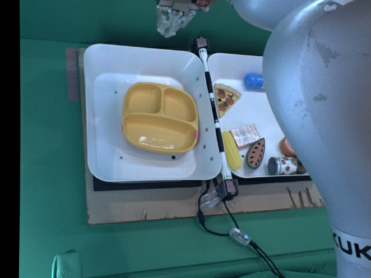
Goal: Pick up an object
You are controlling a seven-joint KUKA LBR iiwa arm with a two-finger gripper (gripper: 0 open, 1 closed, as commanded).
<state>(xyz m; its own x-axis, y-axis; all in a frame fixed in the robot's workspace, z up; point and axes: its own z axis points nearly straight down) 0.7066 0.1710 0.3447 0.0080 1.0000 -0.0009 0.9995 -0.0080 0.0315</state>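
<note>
Gripper [169, 26] hangs at frame top, beyond far rim of left bin [98, 155]; cannot tell how jaws stand. Pizza slice [225, 97] lies in right bin [255, 177], at about 4 o'clock from gripper, well apart. Corn cob [232, 150], watermelon slice [255, 153], small can [282, 165] sit nearer front rim. Yellow divided plate [159, 117] rests in left bin.
</note>
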